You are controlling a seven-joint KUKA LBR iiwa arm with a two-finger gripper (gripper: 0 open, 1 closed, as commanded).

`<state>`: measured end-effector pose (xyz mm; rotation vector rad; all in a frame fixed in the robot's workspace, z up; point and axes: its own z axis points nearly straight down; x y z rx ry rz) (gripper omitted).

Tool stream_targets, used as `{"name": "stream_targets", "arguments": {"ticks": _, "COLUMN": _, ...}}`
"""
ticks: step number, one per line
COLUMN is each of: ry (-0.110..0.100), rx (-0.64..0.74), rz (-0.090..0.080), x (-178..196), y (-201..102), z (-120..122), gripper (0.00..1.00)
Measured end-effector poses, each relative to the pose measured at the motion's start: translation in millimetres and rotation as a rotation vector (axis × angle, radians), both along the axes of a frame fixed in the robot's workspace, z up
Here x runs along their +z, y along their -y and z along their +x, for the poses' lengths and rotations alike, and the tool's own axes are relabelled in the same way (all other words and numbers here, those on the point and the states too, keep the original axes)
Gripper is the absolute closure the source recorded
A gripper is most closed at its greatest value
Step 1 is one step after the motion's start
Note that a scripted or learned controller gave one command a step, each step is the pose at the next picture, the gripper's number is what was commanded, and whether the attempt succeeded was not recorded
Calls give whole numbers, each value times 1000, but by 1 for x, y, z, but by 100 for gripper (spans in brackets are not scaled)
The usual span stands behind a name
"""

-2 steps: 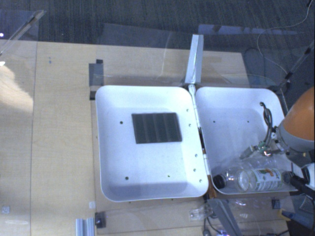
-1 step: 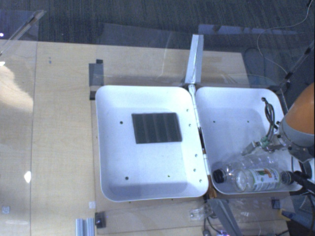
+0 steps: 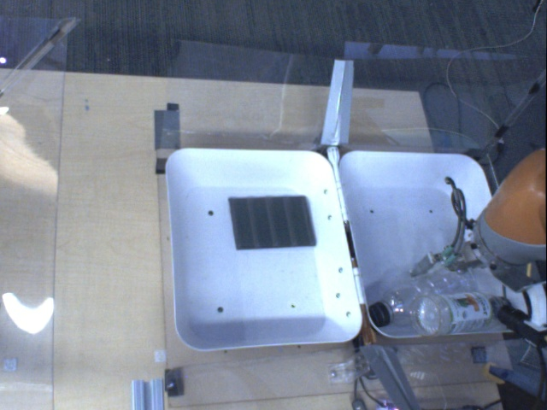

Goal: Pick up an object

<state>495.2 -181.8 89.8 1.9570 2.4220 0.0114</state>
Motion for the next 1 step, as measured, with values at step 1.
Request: {"name": "stream_targets", "arguments": {"ticks": 1, "ry": -7, "rx": -41, "rz": 10, "x": -1, "y": 15, "z": -1, "gripper": 0}}
